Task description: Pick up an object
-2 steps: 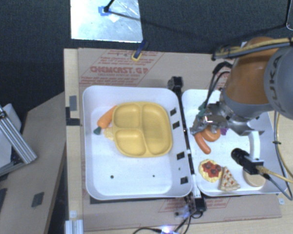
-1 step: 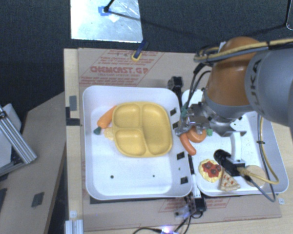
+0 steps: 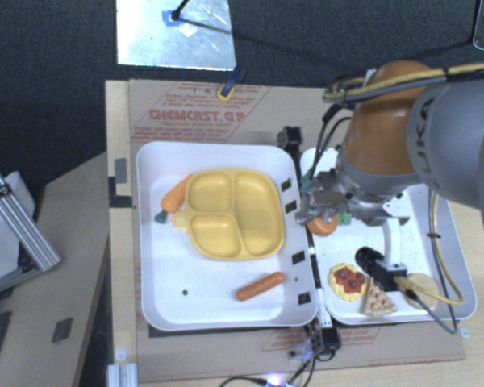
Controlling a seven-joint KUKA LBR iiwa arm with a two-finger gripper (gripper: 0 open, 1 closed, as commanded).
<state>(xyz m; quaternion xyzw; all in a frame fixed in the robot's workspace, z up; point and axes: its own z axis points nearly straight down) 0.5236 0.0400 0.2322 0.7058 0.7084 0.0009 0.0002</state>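
Note:
My gripper (image 3: 321,214) hangs low over the left side of the right bin (image 3: 446,240), close to the wall shared with the left bin. An orange-red round thing (image 3: 323,226) lies right under it, partly covered by the gripper, and I cannot see whether it is between the fingers. A small green piece (image 3: 344,216) peeks out beside it. Toward the front of that bin lie a round yellow pastry with red topping (image 3: 346,281), a pizza slice (image 3: 377,300) and a tan flat piece (image 3: 423,285).
The left bin (image 3: 157,240) holds a yellow divided plate (image 3: 229,214), a carrot (image 3: 174,194) against its left edge and a sausage (image 3: 260,286) near the front. The big grey and orange arm (image 3: 395,127) covers the back of the right bin.

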